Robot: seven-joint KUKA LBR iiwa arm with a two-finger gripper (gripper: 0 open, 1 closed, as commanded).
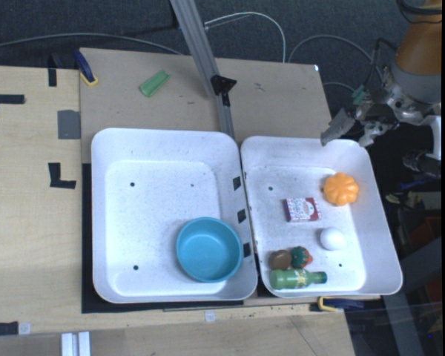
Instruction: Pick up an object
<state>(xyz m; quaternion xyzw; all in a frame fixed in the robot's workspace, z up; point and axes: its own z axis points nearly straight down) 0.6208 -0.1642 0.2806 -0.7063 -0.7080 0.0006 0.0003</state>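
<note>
The right bin (371, 199) holds an orange pumpkin-shaped toy (340, 188), a small red and white box (301, 210), a white ball (331, 239), a brown lump (282, 259) beside a small green and red item (301, 256), and a green bottle (297, 278) lying on its side. A blue bowl (208, 248) sits in the left bin (111, 199). My gripper (352, 130) hangs above the far right corner of the right bin, apart from all the objects, with its fingers spread and nothing between them.
A grey pole (198, 39) slants across the bench behind the bins. A green block (153, 83) lies on the board at the back left. Cables run along the far side.
</note>
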